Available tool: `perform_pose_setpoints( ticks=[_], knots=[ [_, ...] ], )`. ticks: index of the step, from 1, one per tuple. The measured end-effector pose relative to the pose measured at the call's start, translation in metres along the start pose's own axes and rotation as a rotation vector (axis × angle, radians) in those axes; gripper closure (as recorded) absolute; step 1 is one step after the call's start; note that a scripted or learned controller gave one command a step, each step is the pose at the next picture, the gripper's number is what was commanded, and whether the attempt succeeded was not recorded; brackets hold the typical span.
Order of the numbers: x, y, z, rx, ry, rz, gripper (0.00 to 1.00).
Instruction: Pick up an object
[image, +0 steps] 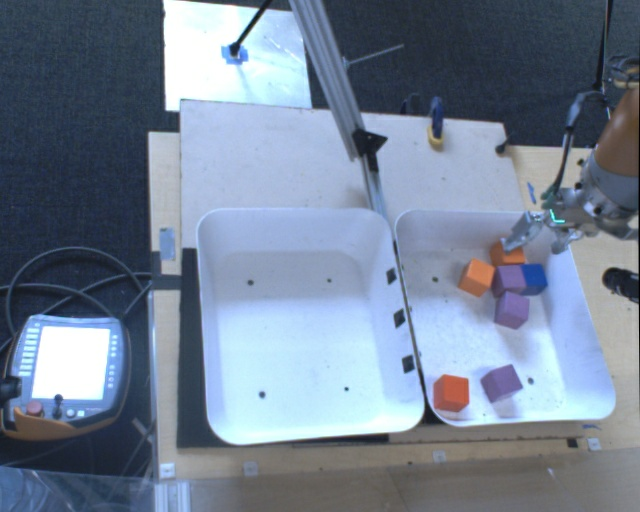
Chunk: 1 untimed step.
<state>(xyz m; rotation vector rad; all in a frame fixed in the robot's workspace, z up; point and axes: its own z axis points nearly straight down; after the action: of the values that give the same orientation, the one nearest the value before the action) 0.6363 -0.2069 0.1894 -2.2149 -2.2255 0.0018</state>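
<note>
Gripper (537, 232) at the right bin's (590, 350) far rim, above a cluster of blocks; whether it is wide or narrow cannot be told.

The right bin holds 7 small blocks: a cluster near the far right corner with an orange block (477, 277), 2 purple blocks (512, 309), a blue block (535, 279) and another orange one partly hidden under the gripper; near the front rim sit a red-orange block (451, 392) and a purple block (501, 382), apart. The bin's middle floor lies bare, as does the left bin (290, 330).
</note>
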Motion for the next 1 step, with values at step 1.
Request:
perform_pose_setpoints(
  ticks=[1],
  knots=[
    [0.0001, 0.0009, -0.0021, -0.003, -0.001, -0.001, 0.00]
  ],
)
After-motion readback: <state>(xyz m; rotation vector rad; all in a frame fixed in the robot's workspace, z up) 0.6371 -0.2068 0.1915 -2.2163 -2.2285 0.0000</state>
